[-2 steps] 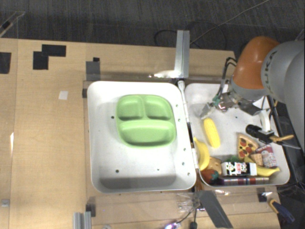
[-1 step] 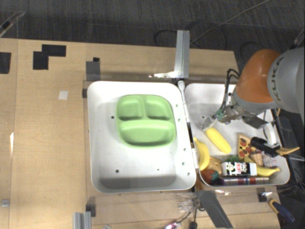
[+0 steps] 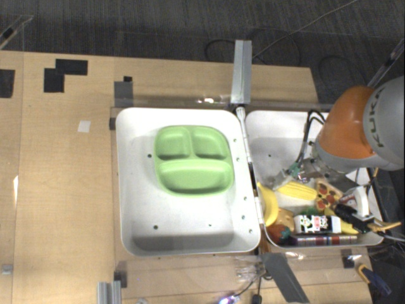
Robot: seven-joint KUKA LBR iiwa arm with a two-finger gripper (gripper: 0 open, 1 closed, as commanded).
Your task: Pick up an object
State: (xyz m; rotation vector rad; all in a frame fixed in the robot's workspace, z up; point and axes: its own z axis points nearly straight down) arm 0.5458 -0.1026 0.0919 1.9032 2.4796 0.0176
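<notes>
a: how far along is it?
b: not lifted yet, i judge. the gripper (image 3: 302, 168) is low in the right bin (image 3: 278, 128), at the toy pile (image 3: 310, 211) lower right.
a: holding anything?
b: cannot tell; the arm (image 3: 357, 132) hides it.

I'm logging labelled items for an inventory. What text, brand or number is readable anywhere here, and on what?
"KU": dark letters running down the grey arm, cut off at the frame edge.
Black-and-white label on the small package in the right bin: print too small to read.

Green divided tray (image 3: 192, 159) in left bin (image 3: 136, 182)
</notes>
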